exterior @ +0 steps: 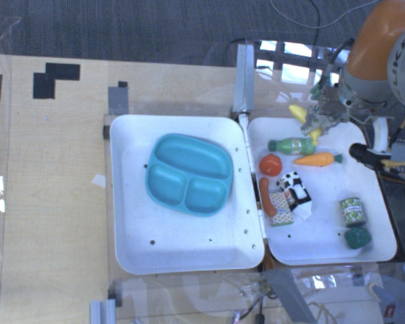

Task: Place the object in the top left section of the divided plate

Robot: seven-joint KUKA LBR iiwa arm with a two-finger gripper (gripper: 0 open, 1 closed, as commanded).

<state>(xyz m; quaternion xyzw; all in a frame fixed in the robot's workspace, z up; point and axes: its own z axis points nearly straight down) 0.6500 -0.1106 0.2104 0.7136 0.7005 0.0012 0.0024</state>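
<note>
The blue three-section plastic plate (189, 174) lies in the left white bin (131, 248), all its sections bare. The top-left section, as I read it, is the left part of the wide compartment at the plate's twelve o'clock side. The right white bin (385, 248) holds the loose pieces: a yellow banana-like toy (298, 112) at about eleven o'clock, a green bottle with a yellow label (291, 145) and an orange carrot (315, 159) just below it, a red tomato (271, 164), a reddish sausage (266, 196), a black-and-white cow figure (293, 186), a green-labelled can (352, 211) and a dark green lump (357, 237) at five o'clock.

The grey gripper (317, 123) hangs over the bin's twelve o'clock edge, just beside the banana toy; whether it is clenched or released cannot be told, and nothing shows in its grasp.

This looks like the picking step, likely aimed at the banana toy. Next calls for a secure grasp, a lift, then travel toward nine o'clock to the plate.
</note>
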